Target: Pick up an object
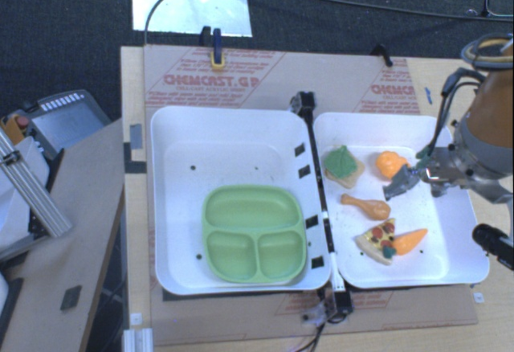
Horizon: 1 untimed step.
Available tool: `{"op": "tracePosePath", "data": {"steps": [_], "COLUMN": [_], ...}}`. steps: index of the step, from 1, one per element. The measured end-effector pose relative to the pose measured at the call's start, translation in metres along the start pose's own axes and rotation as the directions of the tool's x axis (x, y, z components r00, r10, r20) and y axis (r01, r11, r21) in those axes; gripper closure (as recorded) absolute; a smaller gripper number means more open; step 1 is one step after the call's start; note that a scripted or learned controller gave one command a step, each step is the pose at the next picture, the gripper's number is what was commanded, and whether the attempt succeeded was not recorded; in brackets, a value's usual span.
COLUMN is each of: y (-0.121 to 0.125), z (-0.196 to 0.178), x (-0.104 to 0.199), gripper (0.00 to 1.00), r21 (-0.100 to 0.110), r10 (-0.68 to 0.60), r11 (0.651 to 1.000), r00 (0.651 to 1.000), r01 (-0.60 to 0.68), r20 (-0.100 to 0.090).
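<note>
Pincer: the pincer [399, 182] sits low in the right bin [462, 266], tip aimed left, between the orange ball [390, 162] and the drumstick [365, 206]; can't tell if it's released or clenched from this angle, and nothing is visibly gripped

Targets: all the pickable stuff is in that right bin; green leafy sandwich [343, 166] up at the left, orange ball just beside the pincer tip, drumstick just below it, pizza slice [378, 242] and carrot [408, 240] touching each other near the front

Left bin: left bin [173, 133] holds a green divided plate [254, 231]; flat and wide, so I'd skip it as a first pick

Best bet: my guess is the ball or the drumstick, since both are closest; the ball probably rolls if nudged from one side, so come straight down and centred over it

Drumstick tip: grab across the thin shaft, not along it; looks like the easier hold to me

Watch out: pizza and carrot are touching, so a sloppy descent there could shove both; also keep off the bin wall

Check: lift a little and confirm something's actually between the tips before calling it done
</note>
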<state>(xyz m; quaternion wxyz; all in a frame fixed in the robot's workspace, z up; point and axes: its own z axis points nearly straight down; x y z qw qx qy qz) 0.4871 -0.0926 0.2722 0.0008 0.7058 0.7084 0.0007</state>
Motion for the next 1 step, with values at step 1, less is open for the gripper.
{"op": "tracePosePath", "data": {"steps": [1], "y": [0.0012], "z": [0.0415], "x": [0.0006], "gripper": [0.0], "r21": [0.005], "r10": [0.002], "r11": [1.0], "r00": [1.0], "r01": [-0.002], "r20": [-0.001]}}
